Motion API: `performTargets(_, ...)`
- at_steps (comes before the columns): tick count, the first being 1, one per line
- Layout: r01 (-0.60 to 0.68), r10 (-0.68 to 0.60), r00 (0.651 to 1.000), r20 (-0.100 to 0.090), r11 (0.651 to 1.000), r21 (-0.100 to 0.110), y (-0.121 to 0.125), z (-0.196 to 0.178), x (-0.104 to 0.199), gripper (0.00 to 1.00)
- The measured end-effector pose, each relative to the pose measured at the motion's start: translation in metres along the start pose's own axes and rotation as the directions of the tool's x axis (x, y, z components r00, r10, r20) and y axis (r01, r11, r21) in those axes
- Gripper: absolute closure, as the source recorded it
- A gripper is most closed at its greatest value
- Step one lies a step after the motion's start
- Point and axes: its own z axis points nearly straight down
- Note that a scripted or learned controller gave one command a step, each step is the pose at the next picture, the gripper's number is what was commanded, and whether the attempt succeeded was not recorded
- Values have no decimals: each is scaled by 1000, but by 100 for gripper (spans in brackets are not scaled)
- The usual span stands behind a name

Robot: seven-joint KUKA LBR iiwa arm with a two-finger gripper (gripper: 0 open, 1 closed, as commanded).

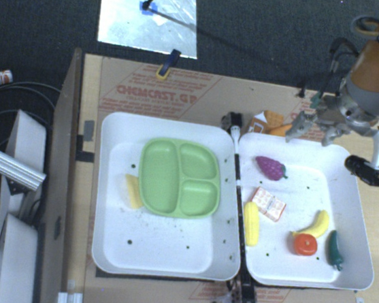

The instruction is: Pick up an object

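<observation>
My gripper point(315, 130) hangs above the far edge of the right bin point(358, 202), its two fingers spread apart with nothing between them. In that bin lie a purple bunch of grapes point(270, 168), a white and red box point(268, 204), a yellow corn cob point(252, 224), a banana point(314, 223), a red tomato point(305, 244) and a dark green vegetable point(334, 249). The grapes are the nearest, below and to the left of the fingers.
The left bin point(107, 233) holds a green divided plate point(179, 178) and a small yellow piece point(132, 191) beside it. An orange thing point(274, 123) lies on the cardboard just behind the right bin, left of the gripper. A black fitting point(362, 168) juts over the right bin's far right rim.
</observation>
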Motion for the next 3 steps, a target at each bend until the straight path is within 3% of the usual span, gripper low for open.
performTargets(1,-1,1,1000,-2,1000,10,4,106,0,0)
performTargets(2,3,-3,1000,-2,1000,5,6,162,22,0)
performTargets(3,4,-4,1000,0,1000,-3,8,147,21,100)
